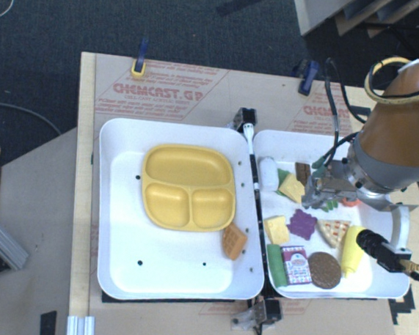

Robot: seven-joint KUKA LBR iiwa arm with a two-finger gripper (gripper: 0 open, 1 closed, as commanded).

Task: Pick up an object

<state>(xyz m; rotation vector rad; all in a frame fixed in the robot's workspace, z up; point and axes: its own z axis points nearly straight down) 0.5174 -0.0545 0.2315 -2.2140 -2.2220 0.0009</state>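
Purple toy piece (303, 224) sits mid right bin (374, 293), crowded by a yellow wedge (291, 189), pizza slice (333, 230), brown disc (324, 270) — prob. dumped loose for grasp tries. Gripper (323, 198) hangs just above it; can't tell finger state. Left bin (112, 264) holds a smooth yellow sectioned plate (189, 185) w/ a tan block (234, 240) beside it.

The gripper (323, 198) hangs over the right bin (389, 289) among toy foods; a yellow tray (188, 186) lies in the left bin (116, 213).

Left of the gripper (323, 198), well apart: a divided plate (189, 186) in the left bin (116, 213). Just below the gripper: toy grapes (303, 224). Farther below: a round cookie (324, 270).
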